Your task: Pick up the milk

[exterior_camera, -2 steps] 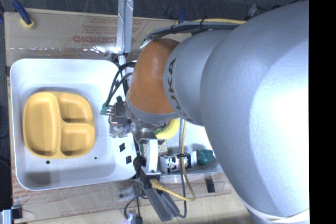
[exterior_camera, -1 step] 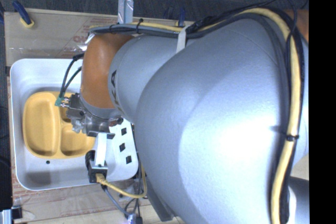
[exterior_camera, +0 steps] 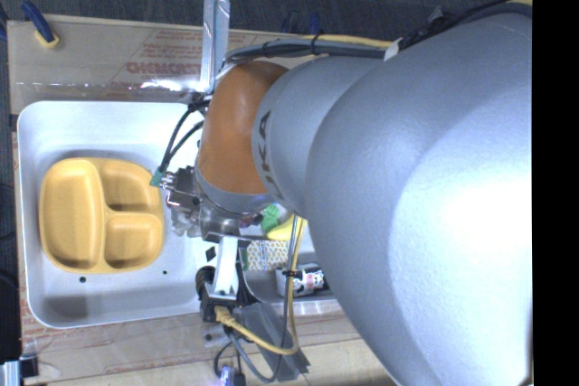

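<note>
item: pick up the milk, approach stage.
- arm (exterior_camera: 416, 194): grey, orange band (exterior_camera: 231, 131), reaching in from 3 o'clock and covering most of the right bin (exterior_camera: 318, 305).
- gripper (exterior_camera: 192, 214): low over the divide between the bins, near the view's centre. jaw state: cannot tell, hidden under the wrist.
- left bin (exterior_camera: 36, 127): holds a yellow divided tray (exterior_camera: 99, 212) at 9 o'clock.
- right bin, visible strip at 6 o'clock under the arm: green item (exterior_camera: 270, 215), yellow item (exterior_camera: 284, 229), speckled pack (exterior_camera: 262, 254) and small pale container (exterior_camera: 309, 278), all close together.
- milk: not surely identified. likeliest the small pale container with its dark label, lying toward 5 o'clock of the gripper.
- handling note (judgement): the gripper sits off the target. shift toward 5 o'clock, centre over the container, keep clear of the speckled pack, descend straight, close across the narrow side, and lift only once the grip is confirmed.
</note>
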You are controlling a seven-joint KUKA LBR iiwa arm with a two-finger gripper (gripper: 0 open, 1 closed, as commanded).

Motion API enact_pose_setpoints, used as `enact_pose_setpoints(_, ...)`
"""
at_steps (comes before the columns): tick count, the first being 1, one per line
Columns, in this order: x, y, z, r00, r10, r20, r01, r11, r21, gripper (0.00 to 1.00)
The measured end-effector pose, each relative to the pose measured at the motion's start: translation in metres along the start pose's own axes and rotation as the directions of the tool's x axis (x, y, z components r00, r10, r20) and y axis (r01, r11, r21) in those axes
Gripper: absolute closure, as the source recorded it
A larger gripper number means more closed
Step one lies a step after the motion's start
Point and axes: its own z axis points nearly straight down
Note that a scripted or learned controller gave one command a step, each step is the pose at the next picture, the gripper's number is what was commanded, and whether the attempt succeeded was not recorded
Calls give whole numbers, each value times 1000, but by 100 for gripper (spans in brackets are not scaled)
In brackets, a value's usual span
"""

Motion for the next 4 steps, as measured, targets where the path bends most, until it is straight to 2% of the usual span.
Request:
enact_pose_setpoints(1,66,-22,9,990,139,0,-139,990,-1,100)
enact_pose_setpoints(2,100,-16,-107,921,390,-3,-390,921,-2,100)
enact_pose_setpoints(3,43,-9,-69,836,549,1,-549,836,2,100)
enact_pose_setpoints(4,17,-6,-62,861,509,1,-509,861,2,100)
